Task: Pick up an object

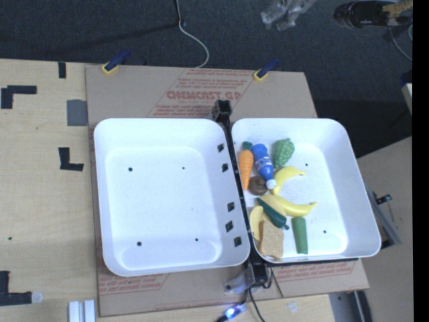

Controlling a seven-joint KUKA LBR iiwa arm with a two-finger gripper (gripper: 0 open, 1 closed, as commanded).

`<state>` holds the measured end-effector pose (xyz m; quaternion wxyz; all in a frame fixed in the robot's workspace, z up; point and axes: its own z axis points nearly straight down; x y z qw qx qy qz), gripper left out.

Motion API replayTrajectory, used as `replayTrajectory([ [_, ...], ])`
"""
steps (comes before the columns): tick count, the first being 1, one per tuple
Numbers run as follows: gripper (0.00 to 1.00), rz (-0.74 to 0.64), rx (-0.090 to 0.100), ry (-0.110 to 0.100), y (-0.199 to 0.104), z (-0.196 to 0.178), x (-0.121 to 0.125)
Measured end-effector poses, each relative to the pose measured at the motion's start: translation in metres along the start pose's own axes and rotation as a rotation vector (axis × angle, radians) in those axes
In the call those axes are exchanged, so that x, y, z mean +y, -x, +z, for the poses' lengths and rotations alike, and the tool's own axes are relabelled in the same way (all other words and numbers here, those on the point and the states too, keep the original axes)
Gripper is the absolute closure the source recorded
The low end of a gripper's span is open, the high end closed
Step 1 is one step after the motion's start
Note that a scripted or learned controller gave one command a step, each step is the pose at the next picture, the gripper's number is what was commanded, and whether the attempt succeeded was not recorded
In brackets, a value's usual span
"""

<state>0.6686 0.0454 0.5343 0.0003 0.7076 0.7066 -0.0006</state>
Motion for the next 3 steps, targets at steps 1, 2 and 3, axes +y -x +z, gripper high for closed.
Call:
replayTrajectory([
  [1,1.00,0.000,0.000,-0.001,0.032,0.000,0.000],
  [2,1.00,0.000,0.000,0.000,0.063,0.000,0.000],
  [3,1.00,-0.001,0.000,0.000,0.083,0.000,0.000],
])
